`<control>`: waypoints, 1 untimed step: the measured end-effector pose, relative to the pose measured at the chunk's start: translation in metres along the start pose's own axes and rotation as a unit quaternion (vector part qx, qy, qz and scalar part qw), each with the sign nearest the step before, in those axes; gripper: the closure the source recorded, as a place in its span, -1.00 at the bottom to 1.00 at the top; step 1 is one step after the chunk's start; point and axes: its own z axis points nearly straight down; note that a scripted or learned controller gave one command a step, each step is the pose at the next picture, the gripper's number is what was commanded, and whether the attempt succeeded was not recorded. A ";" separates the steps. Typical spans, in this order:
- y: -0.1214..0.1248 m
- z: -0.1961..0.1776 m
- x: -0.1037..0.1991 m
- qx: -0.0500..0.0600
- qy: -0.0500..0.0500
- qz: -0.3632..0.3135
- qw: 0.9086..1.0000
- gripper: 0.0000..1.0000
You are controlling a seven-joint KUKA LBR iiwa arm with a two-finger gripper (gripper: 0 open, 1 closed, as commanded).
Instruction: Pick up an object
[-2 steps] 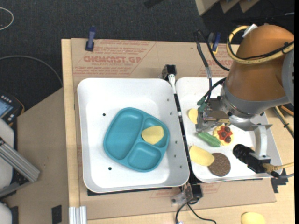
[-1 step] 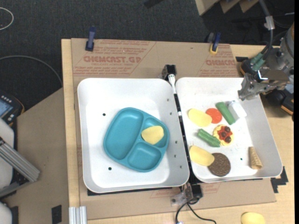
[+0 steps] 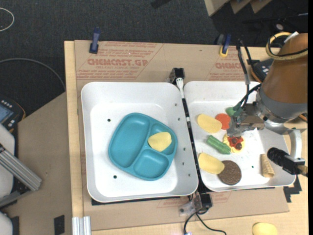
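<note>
Two white bins sat side by side on the desk (image 3: 73, 131), the right bin (image 3: 254, 180) crowded with toy food. The gripper (image 3: 238, 131) hung above a red piece (image 3: 236, 142), presumably the chosen target; its grasp state was unreadable.

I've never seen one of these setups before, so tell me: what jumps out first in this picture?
Probably the blue divided plate in the left bin, with one pale yellow piece in a compartment. Next, the robot arm with its orange band, reaching from the right over the right bin, its gripper down among scattered toy foods like a green pod and a brown cookie.
</note>
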 end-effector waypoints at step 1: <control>0.072 0.064 -0.050 -0.008 -0.002 -0.001 1.000 1.00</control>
